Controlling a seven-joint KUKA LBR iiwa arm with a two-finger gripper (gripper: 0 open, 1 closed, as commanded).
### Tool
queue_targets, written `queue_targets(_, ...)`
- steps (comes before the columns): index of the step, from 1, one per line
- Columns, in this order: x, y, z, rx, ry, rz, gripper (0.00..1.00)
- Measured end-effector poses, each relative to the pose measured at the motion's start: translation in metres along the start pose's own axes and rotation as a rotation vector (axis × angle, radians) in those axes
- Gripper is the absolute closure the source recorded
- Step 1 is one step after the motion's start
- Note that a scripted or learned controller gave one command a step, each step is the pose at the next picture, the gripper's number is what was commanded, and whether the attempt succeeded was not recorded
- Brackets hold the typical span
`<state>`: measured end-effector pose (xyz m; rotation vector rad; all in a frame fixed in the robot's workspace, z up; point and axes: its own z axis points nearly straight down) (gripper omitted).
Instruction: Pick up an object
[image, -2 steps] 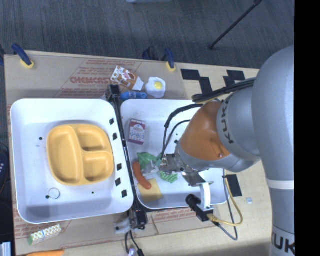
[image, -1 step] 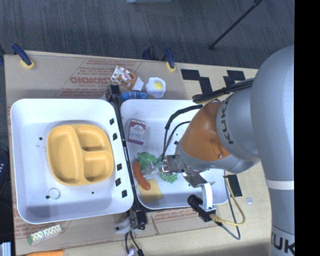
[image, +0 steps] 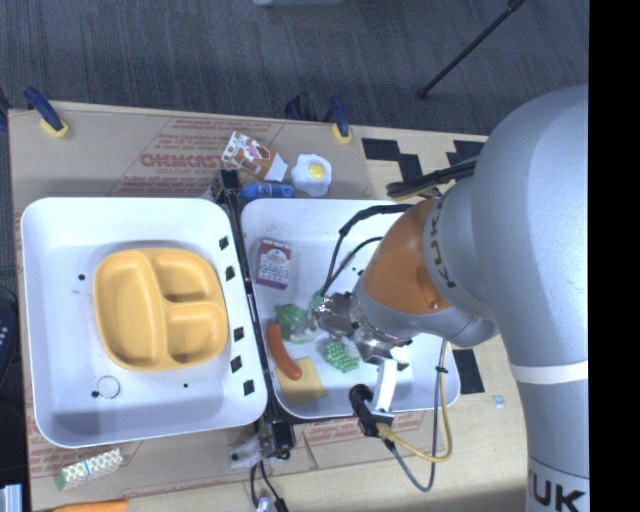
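Orange-banded, my wrist hangs low over the right bin (image: 300, 215), and my gripper (image: 325, 318) sits among the green pieces (image: 291, 319) there; whether it is clamped on anything I cannot tell. A sausage (image: 284, 353) lies on a yellow block (image: 305, 382) just beside; a yellow tray (image: 160, 308) fills the left bin (image: 50, 300).

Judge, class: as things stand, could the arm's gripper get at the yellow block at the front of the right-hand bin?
Probably yes. The yellow block lies uncovered in the right bin, and the gripper hangs close above that bin. The orange sausage rests against the block's left edge, so a grasp there may catch it too.
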<state>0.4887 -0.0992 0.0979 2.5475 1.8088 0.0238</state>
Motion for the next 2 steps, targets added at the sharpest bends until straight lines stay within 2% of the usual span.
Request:
queue_targets(1,-0.003,0.0,-0.01,0.002,-0.004,0.0,1.0)
queue_targets(2,0.011,0.025,-0.091,0.026,0.001,-0.204,1.0)
